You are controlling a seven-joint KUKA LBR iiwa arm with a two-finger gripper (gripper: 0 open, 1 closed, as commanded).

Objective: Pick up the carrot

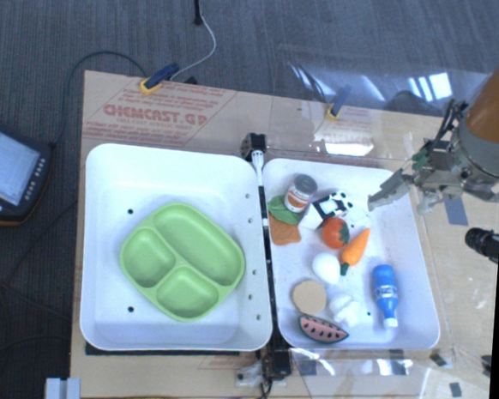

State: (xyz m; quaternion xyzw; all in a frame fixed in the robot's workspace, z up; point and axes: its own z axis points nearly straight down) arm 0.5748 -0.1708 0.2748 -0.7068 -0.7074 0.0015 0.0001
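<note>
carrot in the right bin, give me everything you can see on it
The carrot is a small orange toy, smooth and plastic-looking, tapered, with no green top that I can make out. It lies flat on the floor of the right bin, slanted, one end up-right and the other down-left. Its left side touches the tomato; its lower end sits by the white egg. The gripper is above and to its right, apart from it.

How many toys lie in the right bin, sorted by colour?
Orange: 2, carrot, tomato
White: 2, egg, lump
Blue: 1, bottle
Tan: 1, cookie
Mixed colours: 4, can, leafy toy, melon slice, black-white toy
Total: 10
</note>
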